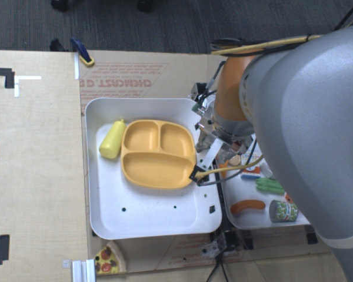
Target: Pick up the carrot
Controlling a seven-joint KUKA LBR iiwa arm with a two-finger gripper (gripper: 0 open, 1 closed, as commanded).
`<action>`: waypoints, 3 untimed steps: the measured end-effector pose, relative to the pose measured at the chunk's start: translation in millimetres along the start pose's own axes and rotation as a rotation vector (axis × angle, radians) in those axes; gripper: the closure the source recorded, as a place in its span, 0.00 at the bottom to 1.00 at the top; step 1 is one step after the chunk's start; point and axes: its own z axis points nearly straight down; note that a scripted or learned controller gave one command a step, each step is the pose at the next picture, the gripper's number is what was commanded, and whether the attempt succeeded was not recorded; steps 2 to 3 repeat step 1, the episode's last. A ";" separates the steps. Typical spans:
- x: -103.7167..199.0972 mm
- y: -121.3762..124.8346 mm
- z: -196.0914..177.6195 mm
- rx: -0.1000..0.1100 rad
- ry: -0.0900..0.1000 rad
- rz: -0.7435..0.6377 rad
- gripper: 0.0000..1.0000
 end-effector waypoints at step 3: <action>5.5 -52.2 -56.6 0.018 0.022 0.049 1.00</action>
